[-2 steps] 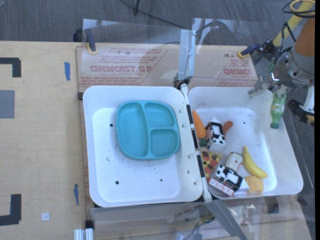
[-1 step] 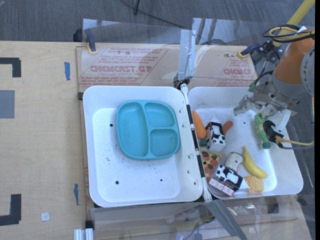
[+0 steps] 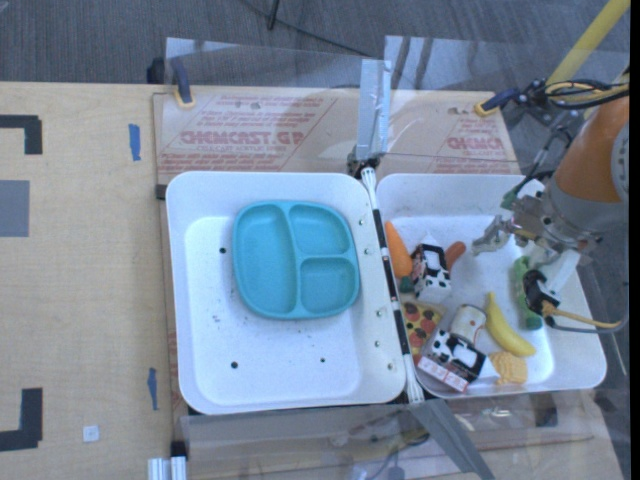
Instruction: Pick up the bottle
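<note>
A small bottle with a black-and-white cow pattern [image 3: 453, 355] lies on its side near the front of the right bin [image 3: 580, 373]. A similar cow-patterned item [image 3: 432, 266] rests further back beside an orange carrot [image 3: 398, 249]. My gripper [image 3: 512, 234] hangs over the right half of that bin, behind the banana [image 3: 507, 329] and to the upper right of the bottle, well apart from it. The grey arm with its orange band [image 3: 598, 151] rises behind it.
The right bin also holds a pizza-slice toy [image 3: 420, 321], a green item [image 3: 524, 290] and an orange piece [image 3: 509, 368]. A teal divided plate [image 3: 296, 259] lies in the left bin [image 3: 200, 358]. A raised divider [image 3: 385, 268] separates the bins.
</note>
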Robot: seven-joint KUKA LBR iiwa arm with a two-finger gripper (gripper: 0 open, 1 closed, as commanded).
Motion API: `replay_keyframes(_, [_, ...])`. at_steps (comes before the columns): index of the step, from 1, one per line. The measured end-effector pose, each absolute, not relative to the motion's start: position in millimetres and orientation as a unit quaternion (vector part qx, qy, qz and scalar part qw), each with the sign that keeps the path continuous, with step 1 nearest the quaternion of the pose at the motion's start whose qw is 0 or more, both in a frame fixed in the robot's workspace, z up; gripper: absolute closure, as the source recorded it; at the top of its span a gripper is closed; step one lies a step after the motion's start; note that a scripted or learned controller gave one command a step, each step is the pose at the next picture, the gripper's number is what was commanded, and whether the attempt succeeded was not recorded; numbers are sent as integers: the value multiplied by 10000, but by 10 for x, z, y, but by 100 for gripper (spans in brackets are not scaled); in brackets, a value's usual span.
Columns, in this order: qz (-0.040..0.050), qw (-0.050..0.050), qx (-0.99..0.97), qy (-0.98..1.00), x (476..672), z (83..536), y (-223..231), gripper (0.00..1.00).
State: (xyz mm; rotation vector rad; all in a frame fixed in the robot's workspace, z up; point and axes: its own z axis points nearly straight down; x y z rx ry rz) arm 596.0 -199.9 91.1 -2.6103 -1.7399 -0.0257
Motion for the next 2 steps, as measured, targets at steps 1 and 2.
replay_keyframes(1, [-95,24,-8589,-5121,5633,915,-1998,0])
replay_keyframes(2, [-99,-3,-9093,-4160,5083,917,-1973,0])
